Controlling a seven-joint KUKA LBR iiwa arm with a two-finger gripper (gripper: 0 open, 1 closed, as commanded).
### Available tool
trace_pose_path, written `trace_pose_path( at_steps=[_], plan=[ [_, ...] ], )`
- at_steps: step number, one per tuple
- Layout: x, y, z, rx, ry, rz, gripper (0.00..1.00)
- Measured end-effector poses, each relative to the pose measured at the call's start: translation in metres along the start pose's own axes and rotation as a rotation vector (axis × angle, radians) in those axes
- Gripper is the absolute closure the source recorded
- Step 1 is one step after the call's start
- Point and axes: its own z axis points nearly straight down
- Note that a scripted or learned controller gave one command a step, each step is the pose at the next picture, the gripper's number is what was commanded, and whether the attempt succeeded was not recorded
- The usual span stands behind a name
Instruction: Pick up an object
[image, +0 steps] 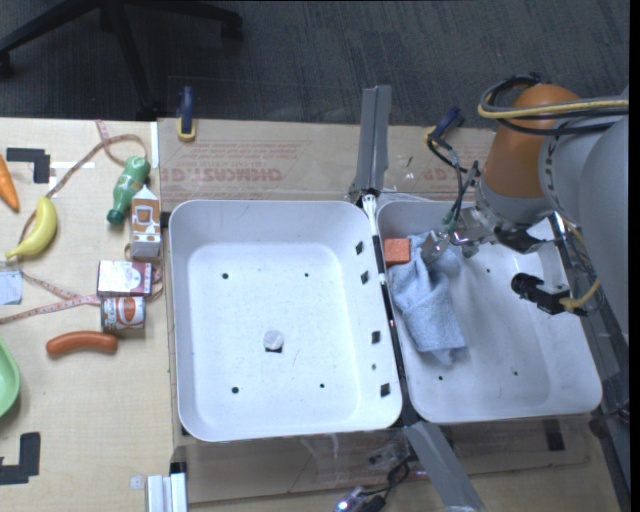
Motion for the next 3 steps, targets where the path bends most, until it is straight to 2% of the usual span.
trace_pose_path(
  at_steps=[1,2,3],
  plan=[
    [0.0008,-0.0049,-0.0008,-0.008,0.001,-0.067,0.00],
    [0.0021,-0.0046,-0.0098,-0.007,0.004,-0.067,1.00],
    [0.0006,-0.0049,-0.0103,-0.007,0.002,-0.065,0.00]
  ],
)
